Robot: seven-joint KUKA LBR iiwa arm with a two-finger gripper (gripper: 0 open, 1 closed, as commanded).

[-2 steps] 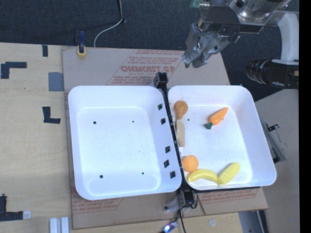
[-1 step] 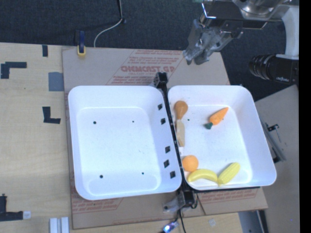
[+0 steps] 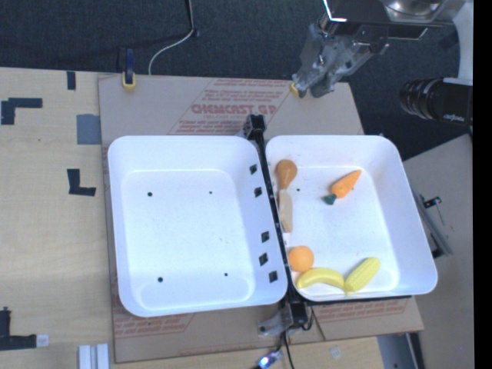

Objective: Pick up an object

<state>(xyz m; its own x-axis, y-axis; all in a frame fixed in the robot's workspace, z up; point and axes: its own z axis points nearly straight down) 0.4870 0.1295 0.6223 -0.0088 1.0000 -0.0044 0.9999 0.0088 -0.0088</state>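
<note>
Camera view: the left bin [image 3: 184, 229] sits beside the right bin [image 3: 384, 214], which holds a pear [image 3: 285, 171] and orange [image 3: 300, 258] by its left wall, a banana [image 3: 320, 280] and corn cob [image 3: 361, 274] along its near edge, a carrot [image 3: 345, 184] toward its far side, while the hand [image 3: 314, 83] hangs beyond its far-left corner, grip unreadable, nothing seen held.

The grey metal tool [image 3: 311, 83] hangs above the cardboard-covered worktop [image 3: 223, 110], beyond the right shallow white plastic bin [image 3: 384, 206]. Below it lie an orange plastic carrot [image 3: 345, 184], brown pear [image 3: 285, 172] and yellow banana [image 3: 319, 278].
</note>
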